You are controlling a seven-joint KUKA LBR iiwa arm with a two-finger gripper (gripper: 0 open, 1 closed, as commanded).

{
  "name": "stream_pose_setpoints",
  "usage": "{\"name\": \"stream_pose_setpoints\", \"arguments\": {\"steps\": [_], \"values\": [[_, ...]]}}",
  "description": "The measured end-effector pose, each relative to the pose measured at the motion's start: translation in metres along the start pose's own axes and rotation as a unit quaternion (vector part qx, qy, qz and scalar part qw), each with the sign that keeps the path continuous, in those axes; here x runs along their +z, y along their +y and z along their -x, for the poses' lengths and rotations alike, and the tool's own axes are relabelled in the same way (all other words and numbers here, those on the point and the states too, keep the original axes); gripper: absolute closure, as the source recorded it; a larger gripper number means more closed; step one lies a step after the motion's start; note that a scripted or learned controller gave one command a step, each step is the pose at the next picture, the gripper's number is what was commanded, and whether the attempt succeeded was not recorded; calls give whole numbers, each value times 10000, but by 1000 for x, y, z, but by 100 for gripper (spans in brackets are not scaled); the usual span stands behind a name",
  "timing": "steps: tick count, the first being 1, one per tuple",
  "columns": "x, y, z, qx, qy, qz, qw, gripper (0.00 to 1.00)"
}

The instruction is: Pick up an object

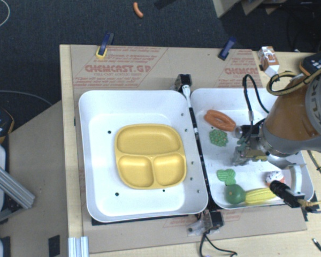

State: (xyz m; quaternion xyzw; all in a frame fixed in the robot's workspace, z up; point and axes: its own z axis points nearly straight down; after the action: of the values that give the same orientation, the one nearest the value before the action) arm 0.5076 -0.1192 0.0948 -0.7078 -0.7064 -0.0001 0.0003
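The green broccoli piece (218, 138), just left of the gripper (245, 153) in the right bin (203, 98), looks light, stiff and knobbly, best pinched across its middle. Whether the gripper is apart or together cannot be told. The orange sausage (220, 120) lies just above the broccoli piece, the yellow tray (150, 155) well left in the other bin.
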Motion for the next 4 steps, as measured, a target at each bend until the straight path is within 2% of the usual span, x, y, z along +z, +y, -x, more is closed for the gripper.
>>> {"name": "stream_pose_setpoints", "arguments": {"steps": [1, 2, 3, 4], "values": [[-63, -3, 0, -12, -14, 36, 10000, 100], [-119, 8, -3, -19, -13, 38, 10000, 100], [-131, 9, -3, -14, -10, 22, 10000, 100], [-130, 25, -62, -43, 2, 17, 10000, 100]]}}
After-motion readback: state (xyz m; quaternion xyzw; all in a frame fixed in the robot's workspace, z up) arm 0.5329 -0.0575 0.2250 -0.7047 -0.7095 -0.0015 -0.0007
